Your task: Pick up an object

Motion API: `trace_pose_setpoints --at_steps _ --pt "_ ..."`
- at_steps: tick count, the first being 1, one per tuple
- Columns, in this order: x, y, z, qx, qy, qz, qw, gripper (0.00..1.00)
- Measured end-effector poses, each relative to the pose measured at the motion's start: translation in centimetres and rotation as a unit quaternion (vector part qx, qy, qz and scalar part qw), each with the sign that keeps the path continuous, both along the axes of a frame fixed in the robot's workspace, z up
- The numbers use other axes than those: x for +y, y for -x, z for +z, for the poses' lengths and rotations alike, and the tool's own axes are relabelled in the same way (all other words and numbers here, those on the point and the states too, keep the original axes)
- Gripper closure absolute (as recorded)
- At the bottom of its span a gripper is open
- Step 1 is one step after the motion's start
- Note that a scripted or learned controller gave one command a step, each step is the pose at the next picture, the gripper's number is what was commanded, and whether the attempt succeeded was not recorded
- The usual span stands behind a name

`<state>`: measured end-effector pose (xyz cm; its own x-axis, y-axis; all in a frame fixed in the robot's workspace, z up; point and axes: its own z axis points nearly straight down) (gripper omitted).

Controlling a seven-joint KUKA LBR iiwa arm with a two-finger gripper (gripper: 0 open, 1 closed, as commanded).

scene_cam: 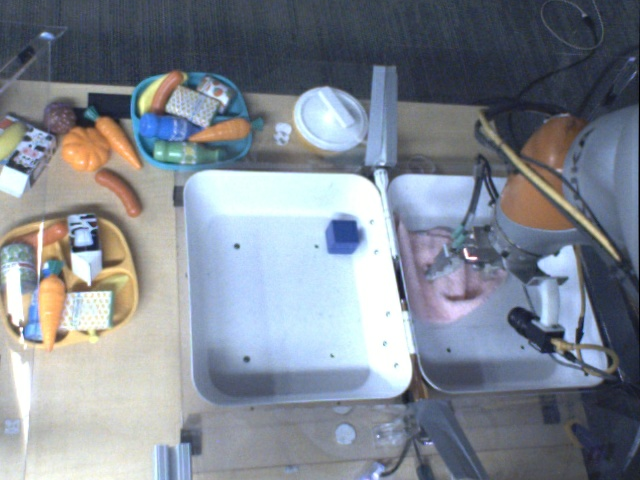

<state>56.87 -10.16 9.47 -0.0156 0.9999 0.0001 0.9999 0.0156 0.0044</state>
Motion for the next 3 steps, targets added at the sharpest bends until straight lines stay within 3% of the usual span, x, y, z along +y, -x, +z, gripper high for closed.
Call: trace_pose_setpoints --at_steps 1,2,3 --pt "1.6 1.0 -0.4 -0.007 0.0029 0.025 0.9997 0.0" --pt "1.6 0.8 0.9 -0.01 0.0031 0.026 0.9996 1.0" --pt "-0.2 -0.3 -0.3 -0.006 -0.001 -0.112 0.9936 1.0"
